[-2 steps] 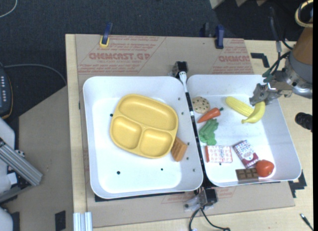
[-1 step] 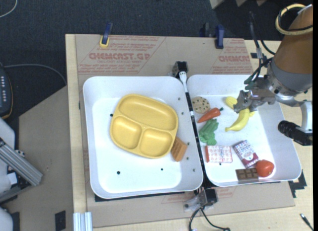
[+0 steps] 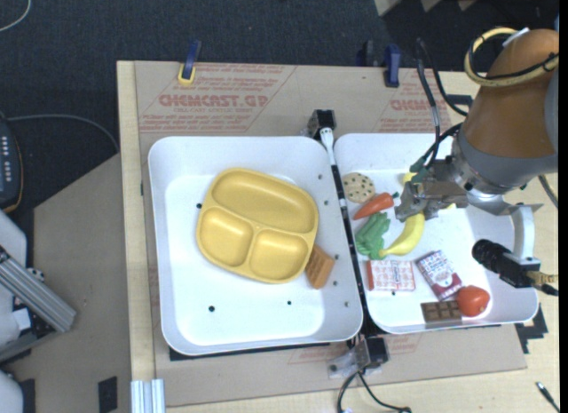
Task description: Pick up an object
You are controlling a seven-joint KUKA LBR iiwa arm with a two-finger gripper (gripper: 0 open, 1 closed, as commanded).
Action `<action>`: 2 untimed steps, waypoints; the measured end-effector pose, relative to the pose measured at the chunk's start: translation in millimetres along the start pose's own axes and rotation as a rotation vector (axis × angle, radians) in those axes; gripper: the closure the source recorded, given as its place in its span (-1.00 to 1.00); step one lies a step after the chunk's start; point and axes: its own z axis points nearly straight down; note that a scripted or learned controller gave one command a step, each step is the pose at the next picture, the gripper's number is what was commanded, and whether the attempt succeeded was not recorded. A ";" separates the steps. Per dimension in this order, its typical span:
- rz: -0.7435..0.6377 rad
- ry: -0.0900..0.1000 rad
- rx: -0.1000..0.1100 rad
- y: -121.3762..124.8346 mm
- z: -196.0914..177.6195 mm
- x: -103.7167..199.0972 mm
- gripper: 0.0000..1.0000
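My gripper (image 3: 421,200) hangs over the right bin (image 3: 506,313), just above the upper end of a yellow banana (image 3: 406,237). An orange carrot (image 3: 373,205) lies just to its left, with a round cookie (image 3: 358,186) beyond that. A green vegetable (image 3: 373,234) sits beside the banana. Nearer the front lie a red-and-white card (image 3: 391,274), a red packet (image 3: 437,271), a red tomato (image 3: 474,299) and a brown chocolate bar (image 3: 441,313). Nothing shows as lifted by the gripper.
The left bin (image 3: 177,296) holds a yellow divided plate (image 3: 257,225) and a small brown block (image 3: 319,268) by its right wall. A black bar (image 3: 501,263) juts over the right bin's right edge. The grey and orange arm (image 3: 519,109) covers the bin's far right corner.
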 end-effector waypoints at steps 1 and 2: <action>-0.002 0.000 0.001 -21.4 16.3 53.8 1.00; 0.000 -0.002 -0.006 -25.7 -0.1 76.2 1.00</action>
